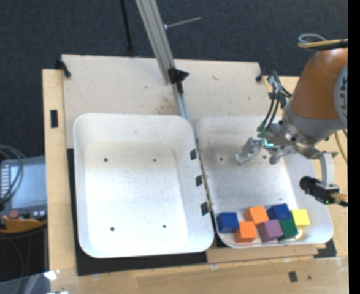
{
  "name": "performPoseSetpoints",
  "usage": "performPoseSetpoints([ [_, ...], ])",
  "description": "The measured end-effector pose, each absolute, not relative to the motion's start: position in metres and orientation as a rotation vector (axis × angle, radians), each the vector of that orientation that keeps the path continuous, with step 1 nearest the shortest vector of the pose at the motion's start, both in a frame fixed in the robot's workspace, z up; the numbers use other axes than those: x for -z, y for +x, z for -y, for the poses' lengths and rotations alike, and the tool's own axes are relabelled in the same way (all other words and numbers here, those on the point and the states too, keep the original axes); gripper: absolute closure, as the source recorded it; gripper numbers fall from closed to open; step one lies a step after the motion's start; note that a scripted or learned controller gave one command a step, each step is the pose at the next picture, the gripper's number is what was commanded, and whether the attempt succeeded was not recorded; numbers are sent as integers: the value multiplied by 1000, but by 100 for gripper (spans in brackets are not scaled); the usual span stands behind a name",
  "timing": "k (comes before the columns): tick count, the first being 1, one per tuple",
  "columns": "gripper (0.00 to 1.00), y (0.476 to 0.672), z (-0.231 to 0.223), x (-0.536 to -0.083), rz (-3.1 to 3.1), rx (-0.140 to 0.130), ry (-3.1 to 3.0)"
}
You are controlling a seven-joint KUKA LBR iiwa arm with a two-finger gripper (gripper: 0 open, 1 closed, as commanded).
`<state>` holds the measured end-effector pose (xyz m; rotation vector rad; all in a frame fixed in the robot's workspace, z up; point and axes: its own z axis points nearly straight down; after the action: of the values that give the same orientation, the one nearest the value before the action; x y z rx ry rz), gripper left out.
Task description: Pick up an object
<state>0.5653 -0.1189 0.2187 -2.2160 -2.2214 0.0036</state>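
Gripper hovers mid-right, can't tell its state. Blocks cluster lower right in the right bin; better target the outlying yellow block.

Wooden bench bears two white bins.
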Motion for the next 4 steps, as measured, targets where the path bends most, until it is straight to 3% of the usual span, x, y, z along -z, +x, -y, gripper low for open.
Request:
performPoseSetpoints([
  [1, 0, 566, 119, -221, 2222, 2, -2221],
  [3, 0, 560, 119, -98, 2220, -3, -2224],
  [4, 0, 561, 120, -98, 2219, 4, -2226],
])
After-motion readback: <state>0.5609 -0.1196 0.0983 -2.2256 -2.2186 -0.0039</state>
